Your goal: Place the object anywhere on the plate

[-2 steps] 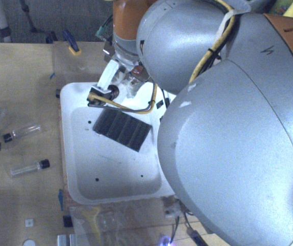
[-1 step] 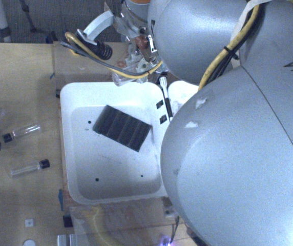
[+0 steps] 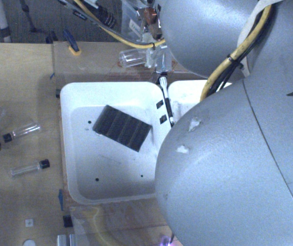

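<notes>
My own arm lies nearest the camera: a grey casing covering the right and lower right of the view, with yellow and black cables running along it. My pincer is hidden behind this casing, so I cannot tell its state or whether it has hold of anything.

Surface: a pale wooden bench, with a dark floor beyond its far edge. At the left of the bench lie several clear vials with black caps, apart from one another. A clear plastic piece rests on the bench behind the bins.

Containers: the left white bin holds a dark ribbed rectangular plate, lying flat and turned at an angle, toward the far side. The right bin is largely blocked by my arm; what may be the object cannot be made out.
</notes>
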Robot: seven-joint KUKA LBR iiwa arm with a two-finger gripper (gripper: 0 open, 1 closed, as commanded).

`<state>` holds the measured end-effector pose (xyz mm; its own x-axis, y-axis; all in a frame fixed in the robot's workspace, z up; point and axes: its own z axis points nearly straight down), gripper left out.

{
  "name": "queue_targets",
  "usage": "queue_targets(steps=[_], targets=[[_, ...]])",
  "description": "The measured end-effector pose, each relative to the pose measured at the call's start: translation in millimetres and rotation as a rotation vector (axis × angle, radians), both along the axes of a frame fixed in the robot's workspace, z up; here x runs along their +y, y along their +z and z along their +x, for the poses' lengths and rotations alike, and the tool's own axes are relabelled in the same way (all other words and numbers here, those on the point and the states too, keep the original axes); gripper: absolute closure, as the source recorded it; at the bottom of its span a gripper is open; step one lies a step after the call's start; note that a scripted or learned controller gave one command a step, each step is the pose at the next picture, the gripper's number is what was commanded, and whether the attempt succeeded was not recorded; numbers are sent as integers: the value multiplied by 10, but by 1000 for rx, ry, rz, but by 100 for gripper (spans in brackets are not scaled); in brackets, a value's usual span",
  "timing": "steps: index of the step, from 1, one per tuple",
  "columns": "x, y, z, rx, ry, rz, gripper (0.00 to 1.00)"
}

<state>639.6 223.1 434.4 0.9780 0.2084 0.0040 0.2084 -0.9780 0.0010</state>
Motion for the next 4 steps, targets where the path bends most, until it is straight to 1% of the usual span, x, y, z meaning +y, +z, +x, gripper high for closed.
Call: queue_targets(steps=[1, 2, 3, 4], targets=[[10, -2, 218, 0, 51, 0, 100], [17, -4, -432, 4, 3, -1, 100], [4, -1089, 120, 11, 34, -1, 100], [28, 1, 203, 7, 178, -1, 100]])
